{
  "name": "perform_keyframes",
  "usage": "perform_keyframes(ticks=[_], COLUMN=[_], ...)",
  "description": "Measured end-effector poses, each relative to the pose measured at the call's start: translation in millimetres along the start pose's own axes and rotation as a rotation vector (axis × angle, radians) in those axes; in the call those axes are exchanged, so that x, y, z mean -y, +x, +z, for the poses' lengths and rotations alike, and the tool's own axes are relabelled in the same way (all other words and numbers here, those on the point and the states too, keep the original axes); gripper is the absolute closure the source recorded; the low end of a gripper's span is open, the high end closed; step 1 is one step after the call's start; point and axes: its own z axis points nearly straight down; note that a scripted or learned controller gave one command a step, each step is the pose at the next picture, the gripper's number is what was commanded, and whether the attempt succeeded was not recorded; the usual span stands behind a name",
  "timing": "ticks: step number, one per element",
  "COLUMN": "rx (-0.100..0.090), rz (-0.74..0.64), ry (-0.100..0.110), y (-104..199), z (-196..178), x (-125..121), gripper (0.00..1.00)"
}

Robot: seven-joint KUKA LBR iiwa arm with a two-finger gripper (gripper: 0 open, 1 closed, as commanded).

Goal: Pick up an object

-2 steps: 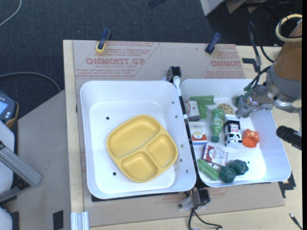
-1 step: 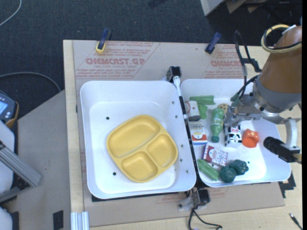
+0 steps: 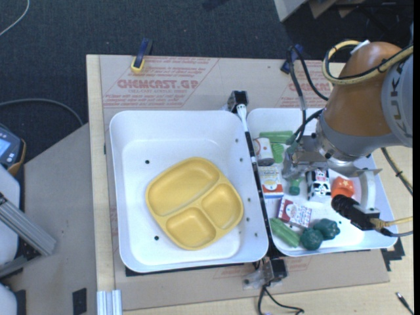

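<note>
We hover the claw (image 3: 303, 169) above the right bin (image 3: 380, 238) (grip state unclear), beside its carton (image 3: 271, 180); next, descend.

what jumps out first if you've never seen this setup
The big yellow divided plate lying alone in the left bin catches the eye first. Next comes the arm's orange band, hanging over the right bin, which is crowded with small things, among them a green broccoli toy near its front edge.
</note>
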Motion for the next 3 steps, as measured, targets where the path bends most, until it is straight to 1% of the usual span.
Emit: perform_keyframes(ticks=[1,2,3], rx=[0.002,0.003,0.003], rz=[0.006,0.004,0.006], ry=[-0.001,-0.008,-0.003], y=[-3.4,4.2,0.2], z=[0.4,-18.8,-16.5], x=[7.2,8.9,12.7], gripper=[1.00,1.00,1.00])
